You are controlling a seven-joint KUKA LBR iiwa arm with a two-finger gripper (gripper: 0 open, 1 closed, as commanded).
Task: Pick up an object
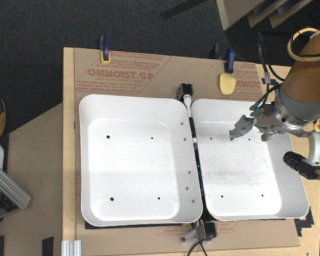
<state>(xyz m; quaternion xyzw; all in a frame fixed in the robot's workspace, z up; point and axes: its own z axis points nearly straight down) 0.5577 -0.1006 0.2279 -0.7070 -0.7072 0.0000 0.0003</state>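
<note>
The grey two-finger gripper (252,129) hovers over the right shallow white plastic bin (284,203), jaws spread wide, holding nothing. A pale yellow rounded object (227,83) lies on the cardboard-topped bench (71,93), just beyond the bin.

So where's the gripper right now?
In the camera view the gripper is over the right bin, near its upper edge, below and to the right of the yellow clamp.

Bright, even overhead light; both white bins glare near washed-out. Left of the end effector (251,129), a soft shadow band crosses the left bin (89,148). Focus is slightly soft; the floor beyond stays dim.
</note>
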